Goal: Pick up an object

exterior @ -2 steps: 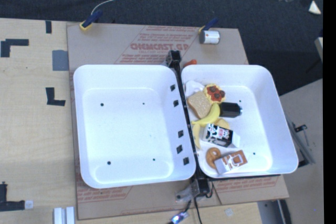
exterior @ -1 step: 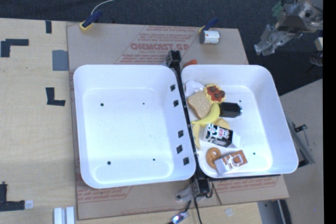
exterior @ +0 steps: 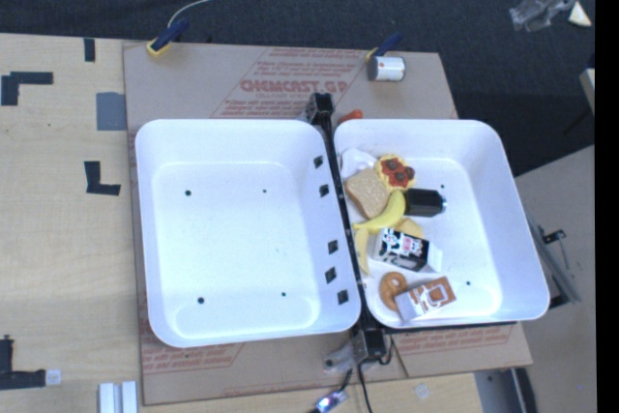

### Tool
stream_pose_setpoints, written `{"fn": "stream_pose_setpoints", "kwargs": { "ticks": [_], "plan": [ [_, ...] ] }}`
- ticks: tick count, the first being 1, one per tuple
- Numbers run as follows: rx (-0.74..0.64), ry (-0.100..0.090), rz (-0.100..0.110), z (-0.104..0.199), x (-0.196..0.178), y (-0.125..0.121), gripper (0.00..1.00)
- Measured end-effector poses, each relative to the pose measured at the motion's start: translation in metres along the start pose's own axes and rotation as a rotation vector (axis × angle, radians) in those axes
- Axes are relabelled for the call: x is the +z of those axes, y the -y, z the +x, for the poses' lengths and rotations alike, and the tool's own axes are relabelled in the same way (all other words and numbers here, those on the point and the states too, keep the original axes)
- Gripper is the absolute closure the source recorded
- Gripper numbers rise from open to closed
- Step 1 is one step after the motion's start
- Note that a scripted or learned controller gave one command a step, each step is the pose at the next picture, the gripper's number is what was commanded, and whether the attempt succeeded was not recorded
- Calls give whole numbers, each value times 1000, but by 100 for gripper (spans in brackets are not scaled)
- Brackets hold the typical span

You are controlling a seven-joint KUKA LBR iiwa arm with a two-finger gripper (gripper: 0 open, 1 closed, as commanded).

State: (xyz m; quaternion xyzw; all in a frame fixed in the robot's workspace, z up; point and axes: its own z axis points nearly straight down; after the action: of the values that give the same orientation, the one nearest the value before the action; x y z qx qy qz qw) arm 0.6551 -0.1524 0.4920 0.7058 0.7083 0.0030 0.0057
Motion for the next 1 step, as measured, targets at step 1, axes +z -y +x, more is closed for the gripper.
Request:
{"fn": "stream_pose_setpoints", "kwargs": {
  "ticks": [1],
  "plan": [
    [6, 0, 7, -42, -46, -14, 100]
  ]
}}
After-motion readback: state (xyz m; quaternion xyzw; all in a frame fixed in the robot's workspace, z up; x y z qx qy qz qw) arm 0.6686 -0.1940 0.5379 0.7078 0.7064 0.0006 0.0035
